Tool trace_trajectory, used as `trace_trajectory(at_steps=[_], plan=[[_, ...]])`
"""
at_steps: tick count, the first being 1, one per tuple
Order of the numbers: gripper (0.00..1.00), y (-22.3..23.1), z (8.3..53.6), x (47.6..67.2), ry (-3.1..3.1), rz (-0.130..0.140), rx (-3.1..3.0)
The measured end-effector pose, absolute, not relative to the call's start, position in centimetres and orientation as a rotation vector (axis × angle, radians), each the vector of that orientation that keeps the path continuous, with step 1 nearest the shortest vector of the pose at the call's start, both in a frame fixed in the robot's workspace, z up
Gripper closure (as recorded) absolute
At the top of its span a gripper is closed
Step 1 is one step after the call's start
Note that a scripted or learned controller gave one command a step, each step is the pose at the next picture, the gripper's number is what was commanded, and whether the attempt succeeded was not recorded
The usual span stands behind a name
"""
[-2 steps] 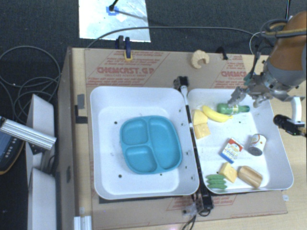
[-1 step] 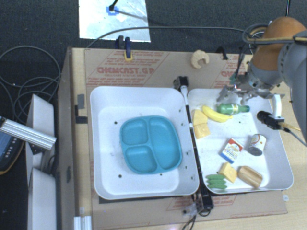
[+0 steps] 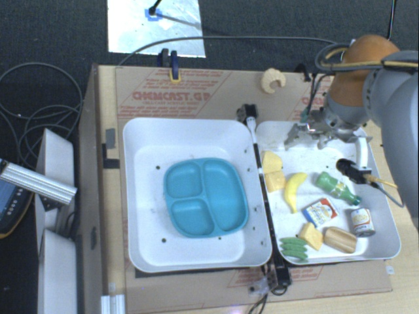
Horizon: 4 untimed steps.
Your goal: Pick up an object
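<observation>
The grey arm (image 3: 393, 90) with its orange band reaches in from the right, bent down over the far end of the right bin (image 3: 386, 241), its pincer (image 3: 313, 128) low near that bin's back wall — whether it is released or clenched I cannot tell, and nothing shows between its tips. Below it lie the small things to pick: a curved yellow banana (image 3: 294, 190), a pale yellow wedge (image 3: 272, 171), a green bottle (image 3: 338, 187), a small printed carton (image 3: 320, 212), a tin can (image 3: 361, 221), a tan bread-like roll (image 3: 339, 239) and green pea pods (image 3: 294, 247). The left bin (image 3: 141, 195) holds a smooth blue plate (image 3: 205, 197) with three compartments. Both bins sit on a cardboard-covered tabletop (image 3: 196, 90) — dark carpet beyond.
</observation>
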<state>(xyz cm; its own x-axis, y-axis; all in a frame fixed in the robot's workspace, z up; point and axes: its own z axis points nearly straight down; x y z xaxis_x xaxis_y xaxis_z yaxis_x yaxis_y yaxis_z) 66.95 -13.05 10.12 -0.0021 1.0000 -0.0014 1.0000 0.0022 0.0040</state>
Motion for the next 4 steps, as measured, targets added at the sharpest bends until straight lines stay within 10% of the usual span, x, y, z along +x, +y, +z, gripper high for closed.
trace_trajectory(at_steps=[1,3,4], plan=[[0.0,-10.8,17.0,60.3,2.221,0.004,2.216],[0.0,-9.1,8.4,55.3,2.224,0.001,2.219],[1.0,-9.1,9.5,55.4,2.224,0.003,2.217]])
